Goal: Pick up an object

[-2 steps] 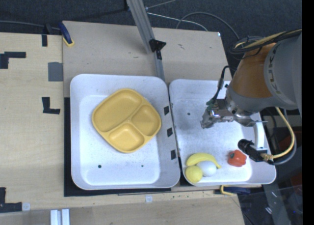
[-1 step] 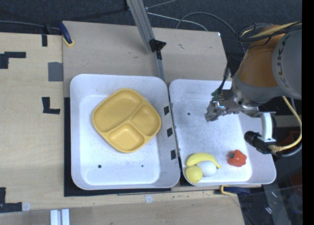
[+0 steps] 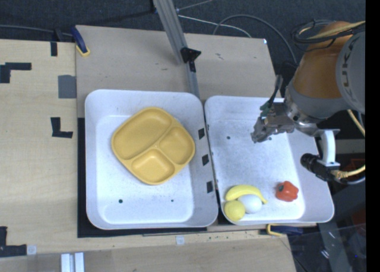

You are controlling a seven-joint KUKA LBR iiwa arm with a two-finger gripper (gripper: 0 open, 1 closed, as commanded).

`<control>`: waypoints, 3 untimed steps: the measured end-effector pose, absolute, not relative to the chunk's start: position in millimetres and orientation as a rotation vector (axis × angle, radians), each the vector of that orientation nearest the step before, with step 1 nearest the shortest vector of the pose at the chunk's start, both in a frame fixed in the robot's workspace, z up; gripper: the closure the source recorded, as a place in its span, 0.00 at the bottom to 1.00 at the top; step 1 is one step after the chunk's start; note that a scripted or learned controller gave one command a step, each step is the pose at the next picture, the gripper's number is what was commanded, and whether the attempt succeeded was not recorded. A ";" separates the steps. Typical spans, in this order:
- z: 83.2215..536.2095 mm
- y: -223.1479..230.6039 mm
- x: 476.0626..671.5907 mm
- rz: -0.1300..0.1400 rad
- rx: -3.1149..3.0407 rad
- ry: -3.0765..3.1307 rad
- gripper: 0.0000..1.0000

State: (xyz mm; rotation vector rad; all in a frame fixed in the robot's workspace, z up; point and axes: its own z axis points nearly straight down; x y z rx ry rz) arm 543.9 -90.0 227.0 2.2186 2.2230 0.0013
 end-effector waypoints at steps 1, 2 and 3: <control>236.7 -45.2 568.8 0.002 2.215 2.229 1.00; 225.2 -0.5 588.0 -0.001 2.217 2.229 1.00; 235.2 51.0 613.3 0.003 2.214 2.230 1.00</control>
